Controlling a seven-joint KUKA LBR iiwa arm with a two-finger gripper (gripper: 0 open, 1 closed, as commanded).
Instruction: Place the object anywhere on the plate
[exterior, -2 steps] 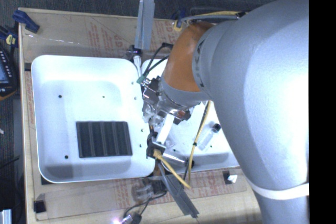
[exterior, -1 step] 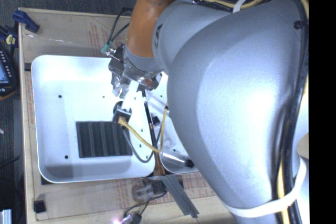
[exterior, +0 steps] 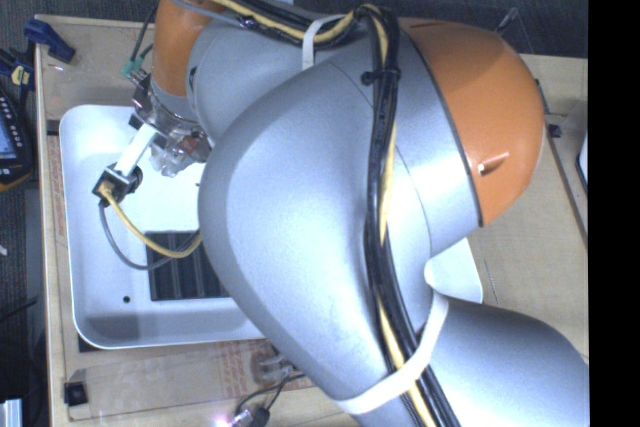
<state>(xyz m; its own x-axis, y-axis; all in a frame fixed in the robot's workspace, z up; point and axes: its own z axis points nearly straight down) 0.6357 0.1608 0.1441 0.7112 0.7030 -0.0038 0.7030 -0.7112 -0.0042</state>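
From the overhead camera, the arm [exterior: 340, 205] covers most of the scene, reaching over the left bin [exterior: 100, 315] on the tabletop [exterior: 150, 380]. The tool [exterior: 170, 150] sits over the bin's upper part. A dark grate [exterior: 180, 270] lies inside.

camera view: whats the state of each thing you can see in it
arm: reaching in over the left bin, covering most of the bench
gripper: low over the left bin's upper part, nothing seen in it
left bin: upright on the bench, right side hidden by the arm
yellow cable: hanging in a loose loop over the bin
dark slotted piece: lying flat on the bin floor, partly hidden
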